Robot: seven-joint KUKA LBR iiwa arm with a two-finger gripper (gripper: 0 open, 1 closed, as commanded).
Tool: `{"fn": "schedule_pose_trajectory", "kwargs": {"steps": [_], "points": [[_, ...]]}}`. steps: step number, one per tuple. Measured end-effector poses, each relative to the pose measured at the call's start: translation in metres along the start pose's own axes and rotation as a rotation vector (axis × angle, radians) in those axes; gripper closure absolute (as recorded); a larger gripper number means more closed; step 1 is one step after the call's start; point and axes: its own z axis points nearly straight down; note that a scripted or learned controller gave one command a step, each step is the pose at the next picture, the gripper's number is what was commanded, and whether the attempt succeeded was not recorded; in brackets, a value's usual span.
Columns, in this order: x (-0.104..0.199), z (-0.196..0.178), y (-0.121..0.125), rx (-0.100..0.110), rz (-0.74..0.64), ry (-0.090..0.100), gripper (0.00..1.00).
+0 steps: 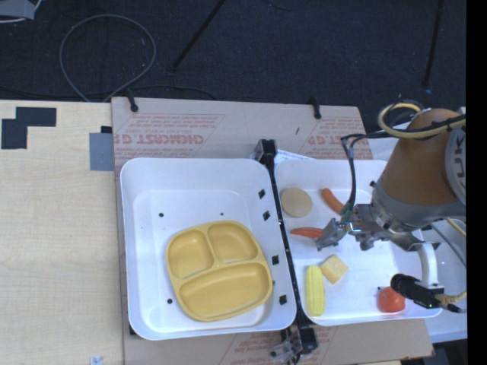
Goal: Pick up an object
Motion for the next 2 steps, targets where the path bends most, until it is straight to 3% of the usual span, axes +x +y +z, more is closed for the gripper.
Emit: {"fn": "schedule_pose_trajectory", "kwargs": {"steps": [1,2], "points": [[0.0,-0.005,0.003,-0.011,-0.001,-0.001,0.0],[-0.006,0.04,0.001,-0.007,-0.001,-0.001,0.0]]}}
